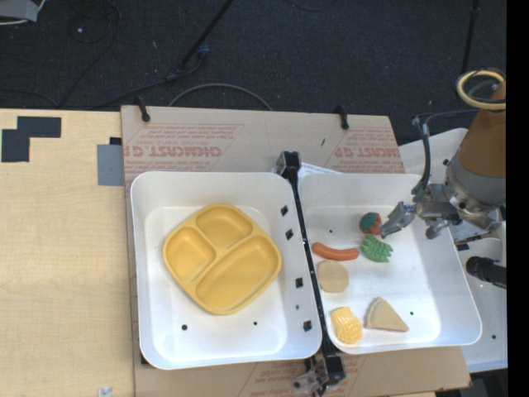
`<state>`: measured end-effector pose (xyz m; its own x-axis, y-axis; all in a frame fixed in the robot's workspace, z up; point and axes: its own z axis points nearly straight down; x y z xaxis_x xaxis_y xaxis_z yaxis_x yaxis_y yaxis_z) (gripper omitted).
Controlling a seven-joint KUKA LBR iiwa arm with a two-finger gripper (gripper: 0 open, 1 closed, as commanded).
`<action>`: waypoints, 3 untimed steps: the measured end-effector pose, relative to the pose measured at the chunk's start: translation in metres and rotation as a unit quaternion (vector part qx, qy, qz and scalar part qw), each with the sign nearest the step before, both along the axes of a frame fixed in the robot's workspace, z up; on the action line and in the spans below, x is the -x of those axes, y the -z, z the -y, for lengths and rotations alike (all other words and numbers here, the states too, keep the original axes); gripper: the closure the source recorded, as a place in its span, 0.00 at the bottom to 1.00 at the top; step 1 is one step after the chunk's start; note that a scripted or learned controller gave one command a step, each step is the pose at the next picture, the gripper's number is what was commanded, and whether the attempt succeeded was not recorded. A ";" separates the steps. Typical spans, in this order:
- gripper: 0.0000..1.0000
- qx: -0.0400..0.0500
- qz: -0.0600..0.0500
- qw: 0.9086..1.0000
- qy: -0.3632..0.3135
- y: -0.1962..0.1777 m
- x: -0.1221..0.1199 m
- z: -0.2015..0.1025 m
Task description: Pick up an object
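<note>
the gripper (402, 216) hangs low over the right bin (450, 300), near its far right part, with the arm coming in over the right rim; whether its fingers are spread or pressed together cannot be told from this slant, and nothing is seen pinched between them. the nearest pieces lie just to its left: a small red-and-green toy vegetable (369, 222), almost touching the fingertip, and a green leafy toy (377, 249) just nearer the front edge from it. a toy sausage (335, 252) lies further left toward the divider, its long axis running roughly left to right across the bin. nearer the front edge sit a round tan slice (333, 277), a corn cob piece (347, 325) and a tan wedge (385, 316) close to the front right corner. the left bin (153, 213) holds a yellow divided plate (221, 257). in my judgement the red-and-green piece is the likeliest target, needing only a short shift leftward and down.
</note>
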<state>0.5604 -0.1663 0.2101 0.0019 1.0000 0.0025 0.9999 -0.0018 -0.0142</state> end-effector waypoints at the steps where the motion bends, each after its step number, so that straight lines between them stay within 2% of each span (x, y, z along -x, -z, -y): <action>1: 0.00 0.001 0.006 1.000 -0.001 -0.007 -0.003 0.000; 3: 0.00 0.000 0.003 1.000 -0.001 0.091 0.014 -0.004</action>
